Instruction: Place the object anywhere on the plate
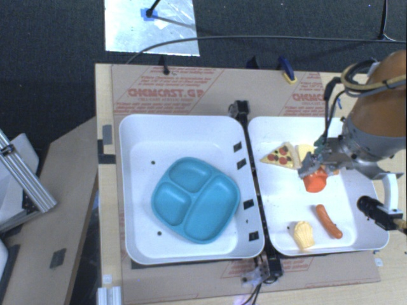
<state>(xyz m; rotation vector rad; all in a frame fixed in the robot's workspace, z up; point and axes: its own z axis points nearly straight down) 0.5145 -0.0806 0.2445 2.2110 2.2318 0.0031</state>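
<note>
A blue plate (196, 199) with three compartments lies in the left bin (137, 170). My gripper (318, 166) is low over the right bin (356, 240), near its upper middle. An orange-red round toy (315, 182) shows just below the gripper's tip and touches it in the image. Whether the toy is gripped or just lies underneath cannot be made out. The gripper body hides the toy's top.
In the right bin lie a pizza slice (281, 155) and a pale yellow piece (305, 152) left of the gripper, a red sausage (329, 222) and a yellow ridged toy (304, 234) near the front. The black divider (249, 170) separates the bins.
</note>
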